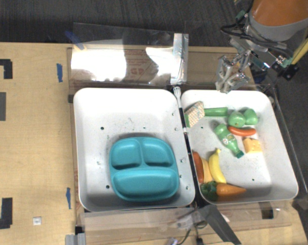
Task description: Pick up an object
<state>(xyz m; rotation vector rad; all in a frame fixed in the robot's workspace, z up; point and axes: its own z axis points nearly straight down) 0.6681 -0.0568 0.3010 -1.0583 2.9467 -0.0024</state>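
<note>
Tray in left bin

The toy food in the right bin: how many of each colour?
Green: 4 (long bean, two round ones, bottle-shaped one)
Orange or red: 4
Yellow: 1, banana
Tan: 1
Total: 10

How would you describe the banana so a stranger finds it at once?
Look in the right bin, near its front-left corner. The banana lies there, pointing away from the front edge. It is the only plain yellow, curved piece; an orange carrot lies just below it.
</note>
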